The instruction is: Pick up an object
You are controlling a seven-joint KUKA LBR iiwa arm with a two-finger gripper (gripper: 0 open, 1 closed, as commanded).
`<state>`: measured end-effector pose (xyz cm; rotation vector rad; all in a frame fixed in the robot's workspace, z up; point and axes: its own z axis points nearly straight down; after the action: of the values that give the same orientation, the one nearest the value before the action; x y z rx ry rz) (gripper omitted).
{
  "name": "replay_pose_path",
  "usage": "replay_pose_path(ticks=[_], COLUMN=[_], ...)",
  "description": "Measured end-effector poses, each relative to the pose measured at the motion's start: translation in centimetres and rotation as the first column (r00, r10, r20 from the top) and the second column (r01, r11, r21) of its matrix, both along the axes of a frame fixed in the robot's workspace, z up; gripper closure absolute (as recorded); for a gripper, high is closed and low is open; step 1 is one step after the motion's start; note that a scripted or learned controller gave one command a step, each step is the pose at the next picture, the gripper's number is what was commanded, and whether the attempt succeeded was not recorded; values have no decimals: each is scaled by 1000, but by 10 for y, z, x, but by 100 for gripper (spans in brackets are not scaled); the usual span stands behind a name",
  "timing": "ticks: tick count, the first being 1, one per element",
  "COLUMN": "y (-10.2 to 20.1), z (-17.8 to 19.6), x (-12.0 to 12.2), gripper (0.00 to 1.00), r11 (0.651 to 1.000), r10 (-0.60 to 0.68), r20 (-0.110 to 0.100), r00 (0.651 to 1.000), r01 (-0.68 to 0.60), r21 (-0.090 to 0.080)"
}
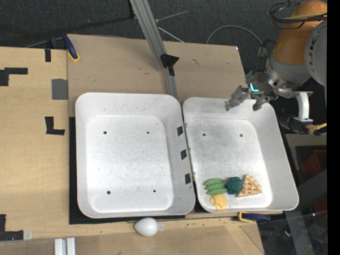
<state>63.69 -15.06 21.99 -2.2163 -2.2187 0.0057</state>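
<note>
Four small toy foods, green pod (214,185), dark green lump (233,184), yellow piece (218,201), orange wedge (249,187), cluster well below the pincer (244,100), at the right white bin's (276,142) near edge; pincer spread open, empty.

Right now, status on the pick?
Gripper open, nothing between its fingers, over the right white bin's far rim. Small toy pile, green, yellow and orange pieces, in that bin's near corner, untouched. Nothing between them.
</note>
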Motion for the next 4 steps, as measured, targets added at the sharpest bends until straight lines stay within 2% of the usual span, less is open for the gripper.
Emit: replay_pose_path(ticks=[1, 3, 4], y=[0, 8, 9], z=[3, -103, -133], x=[1, 10, 10], gripper=[0, 0, 0], r11=[1000, 1000, 1000], r10=[2, 2, 2], r20=[5, 0, 3], r00=[1000, 1000, 1000], r01=[-2, -2, -2], r21=[-2, -2, -3])
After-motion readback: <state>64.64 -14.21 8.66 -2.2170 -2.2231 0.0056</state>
